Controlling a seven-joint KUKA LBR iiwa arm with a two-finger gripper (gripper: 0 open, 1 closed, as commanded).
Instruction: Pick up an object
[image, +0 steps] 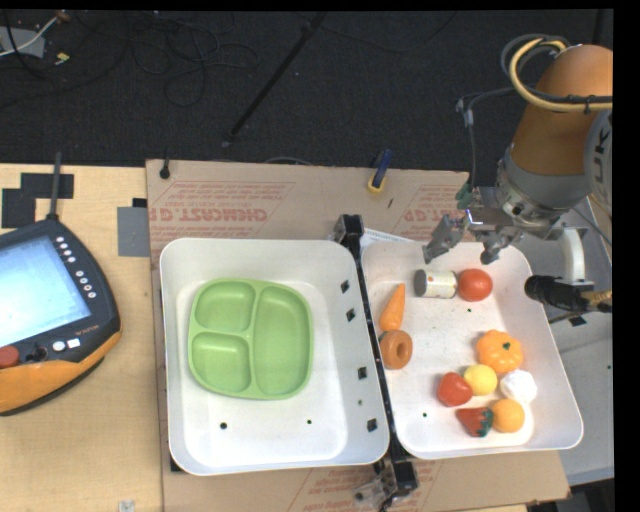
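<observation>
Spread wide, the pincer (468, 240) hangs empty above the right bin's (560, 400) far edge. Your nearest targets, a white cylinder (436, 284) and a tomato (475, 285), lie just below; centre over one before you descend.

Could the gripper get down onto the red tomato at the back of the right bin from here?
Probably yes: the gripper hangs open just above the tomato, only a small white cylinder lies beside it.
</observation>
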